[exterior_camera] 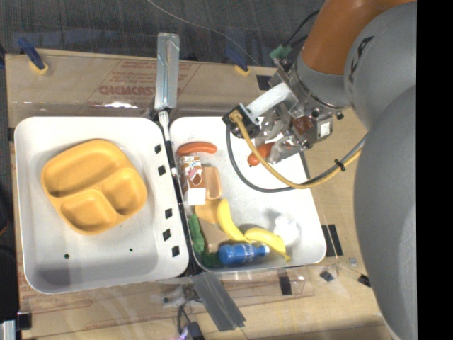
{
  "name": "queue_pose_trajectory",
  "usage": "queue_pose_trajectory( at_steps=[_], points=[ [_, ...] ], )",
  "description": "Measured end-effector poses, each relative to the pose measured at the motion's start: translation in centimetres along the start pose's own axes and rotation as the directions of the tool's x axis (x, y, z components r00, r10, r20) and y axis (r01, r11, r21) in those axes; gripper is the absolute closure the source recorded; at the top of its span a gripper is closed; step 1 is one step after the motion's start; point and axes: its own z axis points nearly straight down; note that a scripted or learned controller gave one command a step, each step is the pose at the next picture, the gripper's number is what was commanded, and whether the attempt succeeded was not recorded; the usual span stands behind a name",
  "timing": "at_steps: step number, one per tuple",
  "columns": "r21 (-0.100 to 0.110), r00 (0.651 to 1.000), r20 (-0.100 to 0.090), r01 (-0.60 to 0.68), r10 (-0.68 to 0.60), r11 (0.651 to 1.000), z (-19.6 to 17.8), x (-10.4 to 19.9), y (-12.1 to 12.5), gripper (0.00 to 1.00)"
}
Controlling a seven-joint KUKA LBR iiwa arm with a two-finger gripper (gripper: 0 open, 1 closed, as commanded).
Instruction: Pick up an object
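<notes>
Camera view, left to right: the left bin (28, 190) holds a yellow divided tray (94, 185); in the right bin (311, 218) a sausage (196, 148), a small carton (199, 179), a banana (241, 229) and a blue bottle (241, 253) crowd toward nine and six o'clock. My arm (368, 55) slants in from two o'clock, my gripper (272, 147) over the bin's upper part. Something red-orange (256, 156) sits at its tip, but cables hide whether it is held.

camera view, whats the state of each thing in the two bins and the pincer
yellow tray: lying flat in left bin
sausage: lying at right bin's top left
banana: lying among the pile
blue bottle: on its side by the near wall
pincer: raised over right bin, an orange-red thing at its tips
</notes>
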Motion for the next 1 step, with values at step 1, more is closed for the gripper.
queue_pose_trajectory(
  at_steps=[1],
  points=[
    [0.005,0.985,0.006,0.170,-0.170,0.985,2.12,1.03,-1.56,1.00]
  ],
)
